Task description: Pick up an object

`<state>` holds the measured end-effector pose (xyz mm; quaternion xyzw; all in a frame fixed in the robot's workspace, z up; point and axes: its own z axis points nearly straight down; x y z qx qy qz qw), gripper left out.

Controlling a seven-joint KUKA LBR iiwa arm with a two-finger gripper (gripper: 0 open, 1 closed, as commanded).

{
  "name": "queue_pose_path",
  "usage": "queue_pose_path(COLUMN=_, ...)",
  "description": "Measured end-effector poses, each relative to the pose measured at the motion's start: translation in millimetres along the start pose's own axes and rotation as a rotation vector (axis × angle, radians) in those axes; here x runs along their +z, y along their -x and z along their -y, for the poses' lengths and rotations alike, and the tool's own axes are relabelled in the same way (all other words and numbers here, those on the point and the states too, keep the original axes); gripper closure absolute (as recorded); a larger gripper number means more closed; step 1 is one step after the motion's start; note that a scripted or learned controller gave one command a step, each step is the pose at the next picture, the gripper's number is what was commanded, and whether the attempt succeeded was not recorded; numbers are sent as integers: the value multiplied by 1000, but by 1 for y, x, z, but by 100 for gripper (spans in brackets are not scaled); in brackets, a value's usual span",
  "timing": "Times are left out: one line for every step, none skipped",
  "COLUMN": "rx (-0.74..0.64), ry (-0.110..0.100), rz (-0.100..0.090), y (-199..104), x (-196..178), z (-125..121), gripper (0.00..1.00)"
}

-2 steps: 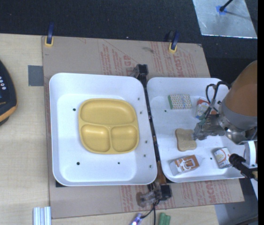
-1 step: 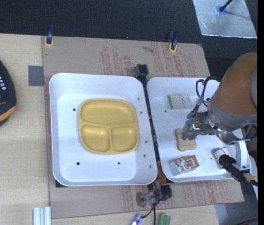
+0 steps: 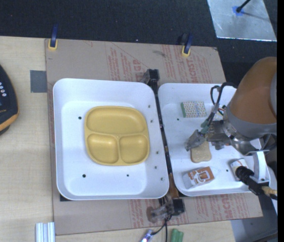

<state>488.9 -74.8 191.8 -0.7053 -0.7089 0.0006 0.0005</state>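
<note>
camera view shows the grey two-finger gripper, fingers a bit apart and holding nothing, low in the right white bin touching the flat tan cracker-like piece, so next it should squeeze and lift.

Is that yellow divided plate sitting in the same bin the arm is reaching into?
No, the yellow divided plate lies in the left bin, while the end effector is over the right bin.
</note>
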Motion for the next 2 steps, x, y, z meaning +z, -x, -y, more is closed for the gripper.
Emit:
queue_pose_path(rx=0, ry=-3, rz=1, y=28, x=76, z=-45, gripper=0)
queue_pose_path(rx=-1, ry=-1, rz=2, y=38, x=99, z=-53, gripper=0)
